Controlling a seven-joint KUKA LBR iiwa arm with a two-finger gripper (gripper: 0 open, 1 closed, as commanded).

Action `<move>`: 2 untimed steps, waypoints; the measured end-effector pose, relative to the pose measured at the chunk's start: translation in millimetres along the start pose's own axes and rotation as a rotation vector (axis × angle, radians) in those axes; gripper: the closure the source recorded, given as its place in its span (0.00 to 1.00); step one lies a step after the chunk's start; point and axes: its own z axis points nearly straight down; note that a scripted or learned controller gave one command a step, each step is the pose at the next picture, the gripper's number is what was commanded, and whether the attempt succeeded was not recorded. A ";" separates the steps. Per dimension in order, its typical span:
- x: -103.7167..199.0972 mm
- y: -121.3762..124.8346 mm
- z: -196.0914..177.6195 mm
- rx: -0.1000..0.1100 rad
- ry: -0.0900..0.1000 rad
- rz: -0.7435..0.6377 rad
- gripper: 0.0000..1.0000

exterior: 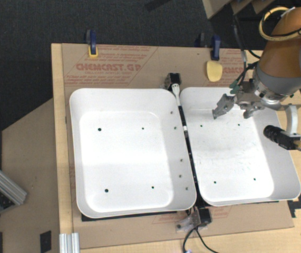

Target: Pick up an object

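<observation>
The grey arm with its orange band (286, 33) reaches in from the right and holds the tool (233, 109) over the far part of the right bin (277, 186) — whether it is wide or narrow I cannot tell, and nothing shows between its tips. The left bin (79, 157) lies just beside it on the cardboard-covered worktop (60, 78). No object to pick up is visible in either bin — a small yellow piece (214, 70) rests on the cardboard beyond the right bin.

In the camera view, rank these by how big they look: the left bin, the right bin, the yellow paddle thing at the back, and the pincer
1. Left bin
2. Right bin, close, partly behind the arm, so unsure
3. Pincer, raised nearer the camera
4. Yellow paddle
</observation>
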 end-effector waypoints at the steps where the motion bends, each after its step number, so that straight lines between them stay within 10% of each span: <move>1: 0.1 0.7 -10.9 -0.003 -0.001 -0.001 1.00; 2: 51.2 -18.5 -143.3 -0.014 0.001 -0.007 1.00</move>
